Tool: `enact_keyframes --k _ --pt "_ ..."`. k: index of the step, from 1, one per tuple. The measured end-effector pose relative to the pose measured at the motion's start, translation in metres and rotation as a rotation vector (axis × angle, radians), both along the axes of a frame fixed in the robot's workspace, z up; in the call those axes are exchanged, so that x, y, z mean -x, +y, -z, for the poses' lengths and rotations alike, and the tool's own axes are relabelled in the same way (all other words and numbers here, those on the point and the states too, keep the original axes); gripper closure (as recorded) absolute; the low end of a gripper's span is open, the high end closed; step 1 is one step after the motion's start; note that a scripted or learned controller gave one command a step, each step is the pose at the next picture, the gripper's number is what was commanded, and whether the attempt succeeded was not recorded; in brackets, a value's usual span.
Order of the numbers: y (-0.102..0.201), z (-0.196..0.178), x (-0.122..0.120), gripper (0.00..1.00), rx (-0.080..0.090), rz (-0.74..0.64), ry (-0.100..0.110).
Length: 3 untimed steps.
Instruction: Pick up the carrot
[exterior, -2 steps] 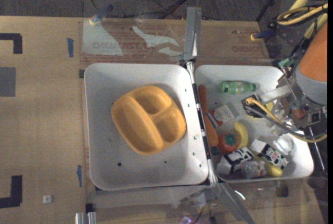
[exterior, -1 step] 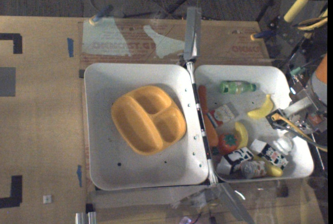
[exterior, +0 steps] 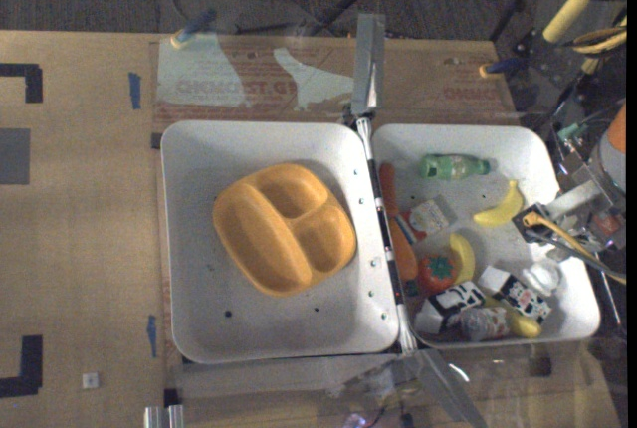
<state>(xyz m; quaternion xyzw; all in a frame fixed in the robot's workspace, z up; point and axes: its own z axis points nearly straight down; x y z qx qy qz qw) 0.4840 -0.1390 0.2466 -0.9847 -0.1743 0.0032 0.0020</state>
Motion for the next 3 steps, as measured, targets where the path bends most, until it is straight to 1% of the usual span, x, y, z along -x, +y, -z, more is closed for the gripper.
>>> enact_keyframes --k 1,2,3 --pt "0.010 0.034 -0.033 1.00 -0.002 -0.385 -0.004" --pt "0.010 0.024 -0.033 1.00 -0.002 -0.385 -0.003" --pt "0.037 -0.009 -0.017 1.00 -0.003 -0.929 -0.006"
